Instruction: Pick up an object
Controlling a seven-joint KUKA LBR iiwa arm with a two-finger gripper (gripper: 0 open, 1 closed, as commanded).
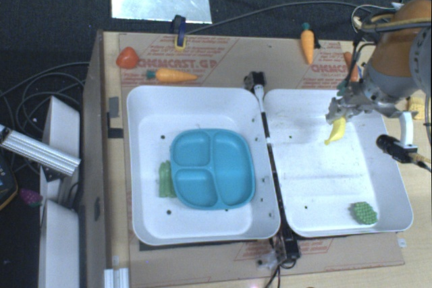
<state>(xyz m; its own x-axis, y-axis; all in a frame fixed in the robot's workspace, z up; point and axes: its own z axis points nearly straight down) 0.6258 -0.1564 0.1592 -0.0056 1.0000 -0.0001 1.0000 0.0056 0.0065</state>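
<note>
The gripper [339, 114] is closed on a yellow banana [335, 131], which hangs from its fingers above the right bin [317, 219]. Toward that bin's near right corner lies a green ball [364, 213]. The left bin [145, 212] holds a blue tray [211, 168].

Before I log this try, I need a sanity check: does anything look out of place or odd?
Yes. Two toy carrots and a red toy lie on the cardboard behind the bins, outside both. A green piece sits wedged beside the blue divided plate. The yellow piece hangs tilted below the claw.
</note>
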